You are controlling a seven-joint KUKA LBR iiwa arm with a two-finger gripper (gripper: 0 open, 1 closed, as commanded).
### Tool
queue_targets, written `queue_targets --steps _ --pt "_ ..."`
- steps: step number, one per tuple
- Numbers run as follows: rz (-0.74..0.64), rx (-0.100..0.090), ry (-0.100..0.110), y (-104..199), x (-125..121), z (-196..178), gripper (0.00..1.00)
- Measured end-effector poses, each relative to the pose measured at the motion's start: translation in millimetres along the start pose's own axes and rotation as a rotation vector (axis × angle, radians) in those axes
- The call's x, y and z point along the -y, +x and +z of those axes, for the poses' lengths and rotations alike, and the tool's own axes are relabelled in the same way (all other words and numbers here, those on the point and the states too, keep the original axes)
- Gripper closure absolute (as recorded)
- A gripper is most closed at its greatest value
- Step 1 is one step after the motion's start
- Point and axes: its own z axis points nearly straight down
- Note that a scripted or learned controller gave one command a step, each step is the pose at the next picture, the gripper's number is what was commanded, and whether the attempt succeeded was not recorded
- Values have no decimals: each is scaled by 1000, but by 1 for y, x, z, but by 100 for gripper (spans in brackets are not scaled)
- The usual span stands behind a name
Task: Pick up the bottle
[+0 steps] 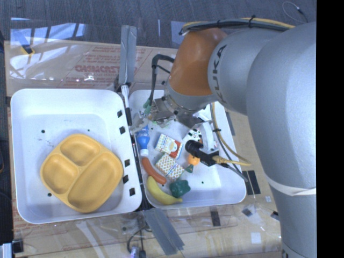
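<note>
Bottle, small, of clear plastic with a blue cap or collar (142, 141), lay in the right white bin (231, 190), hard against that bin's left wall and about midway between its far and near ends. It appeared to lie on its side, pointing far-to-near, though its outline was too small to confirm.

Just near of it lay an orange sausage-shaped toy (152, 170), then a yellow toy banana (161, 194) with a green leafy toy (179, 187) beside it. Two small printed cartons (168, 153) sat just right of the bottle.

The grey arm with its orange band (196, 63) reached in from the right over the far part of this bin. Its two-finger gripper (156, 113) hung at the far-left corner of the bin, just far of the bottle and close to it. Whether it touched the bottle could not be established. The state of the jaws could not be told; the wrist and clutter masked them.

The left white bin (32, 106) held a yellow plastic tray with three compartments (80, 171).

Assessment: the task was not complete. The bottle rested on the bin floor, nothing was seen between the jaws, and no lift was evident. Judged remaining: closing on the bottle, securing it, raising it clear. The wall and the neighbouring cartons left little room, a likely cause of a missed grasp
</note>
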Motion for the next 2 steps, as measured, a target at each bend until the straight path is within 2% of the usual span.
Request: queue_targets --steps 2 --pt "1 0 0 0 0 0 0"
